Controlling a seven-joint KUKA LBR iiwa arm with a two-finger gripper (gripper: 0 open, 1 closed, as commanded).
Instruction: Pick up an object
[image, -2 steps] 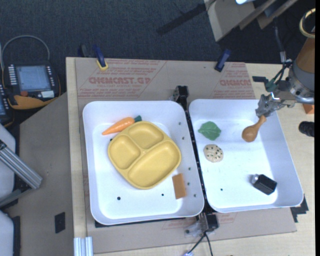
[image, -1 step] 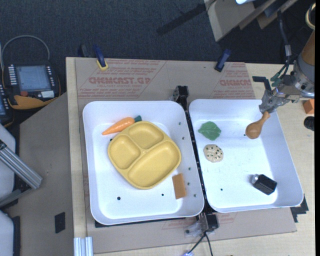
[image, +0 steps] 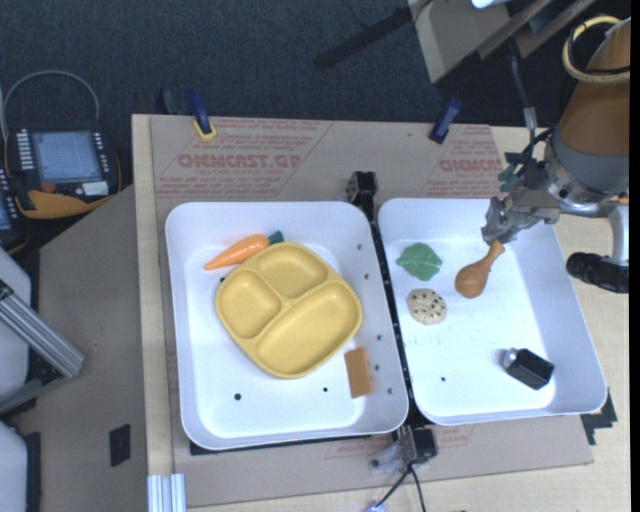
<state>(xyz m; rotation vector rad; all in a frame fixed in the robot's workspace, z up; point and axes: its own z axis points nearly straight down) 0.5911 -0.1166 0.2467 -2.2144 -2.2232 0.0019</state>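
Your tool (image: 497, 232) grips the drumstick (image: 479, 271) by its thin end; its bulb trails toward the right bin's (image: 570, 385) middle.

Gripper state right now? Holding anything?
Gripper: shut on the drumstick, pinching its thin end over the right bin.

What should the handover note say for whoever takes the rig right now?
Gripper: in the right bin, at the thin end of the toy drumstick; finger state and any grip can't be judged from this view.
Right bin also holds a green leaf toy, a cookie and a small black block.
Left bin: yellow divided plate, carrot beside its top left rim, small brown block at its lower right.
Done: arm positioned at the drumstick.
Left: confirm the grasp and lift; nothing appears lifted yet.
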